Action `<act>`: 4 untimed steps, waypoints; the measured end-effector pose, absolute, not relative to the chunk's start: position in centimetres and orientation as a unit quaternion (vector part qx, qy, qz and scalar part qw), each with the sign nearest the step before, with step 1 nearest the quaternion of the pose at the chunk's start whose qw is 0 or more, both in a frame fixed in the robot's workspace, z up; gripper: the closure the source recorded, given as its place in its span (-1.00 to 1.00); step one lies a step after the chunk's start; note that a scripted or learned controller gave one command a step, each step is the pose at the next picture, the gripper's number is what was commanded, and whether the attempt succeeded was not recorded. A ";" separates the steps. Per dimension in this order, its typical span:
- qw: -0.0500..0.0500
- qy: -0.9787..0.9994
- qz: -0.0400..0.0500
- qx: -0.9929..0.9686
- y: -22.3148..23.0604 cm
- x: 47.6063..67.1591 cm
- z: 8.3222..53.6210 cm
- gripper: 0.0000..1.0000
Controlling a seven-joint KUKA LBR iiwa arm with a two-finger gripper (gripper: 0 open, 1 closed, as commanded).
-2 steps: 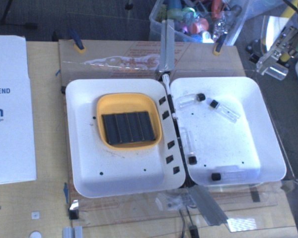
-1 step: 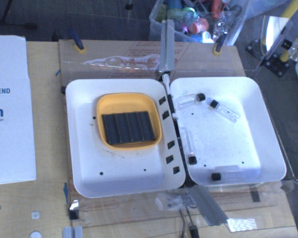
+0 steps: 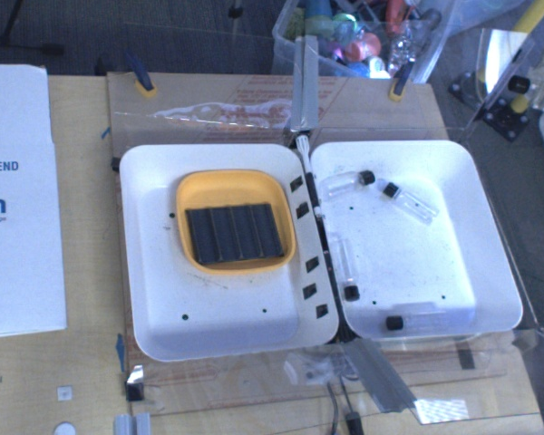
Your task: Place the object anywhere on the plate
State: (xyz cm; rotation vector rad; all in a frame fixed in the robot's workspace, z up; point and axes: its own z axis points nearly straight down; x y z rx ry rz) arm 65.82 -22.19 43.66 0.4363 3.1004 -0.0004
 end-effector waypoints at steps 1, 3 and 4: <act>0.003 0.997 0.001 -0.076 -22.2 66.0 42.0 1.00; 0.009 0.997 0.000 -0.074 -22.2 66.1 43.3 1.00; 0.003 0.970 0.000 -0.242 -22.2 66.8 37.8 1.00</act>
